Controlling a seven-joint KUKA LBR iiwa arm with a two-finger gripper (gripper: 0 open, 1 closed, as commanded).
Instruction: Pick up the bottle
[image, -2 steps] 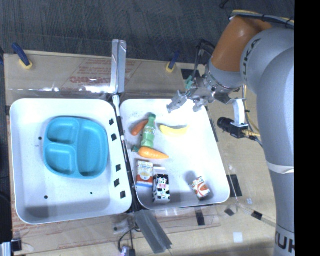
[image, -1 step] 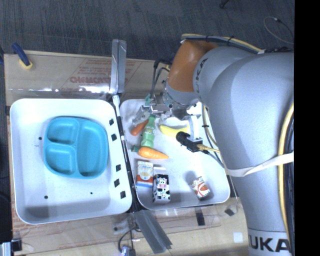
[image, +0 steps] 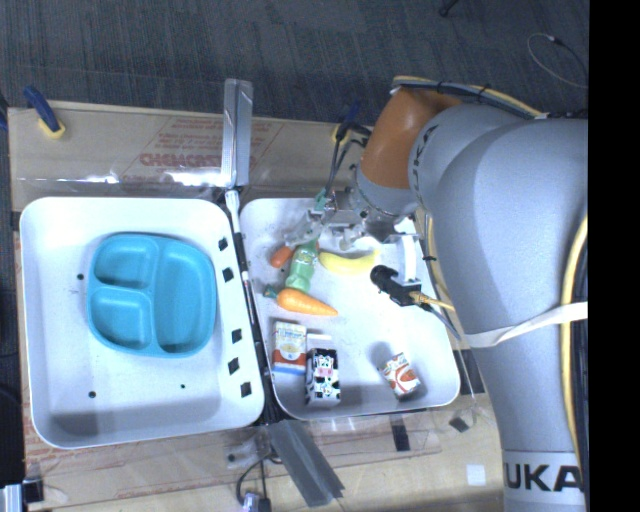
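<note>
While the arm (image: 480, 200) bends down into the right bin (image: 440, 385), its gripper (image: 335, 222), grip unclear, hovers by the green bottle (image: 304, 268).

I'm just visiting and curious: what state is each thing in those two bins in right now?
Blue divided plate: flat in left bin.
Carrot: lying on its side.
Green bottle: lying beneath the tool.
Banana: lying flat.
Cow-print carton: lying down.
Orange-labelled carton: lying down.
Red-and-white carton: tipped over.

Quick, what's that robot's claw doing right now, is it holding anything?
Gripper: low in the right bin, at the green bottle; open or closed cannot be told.
</note>
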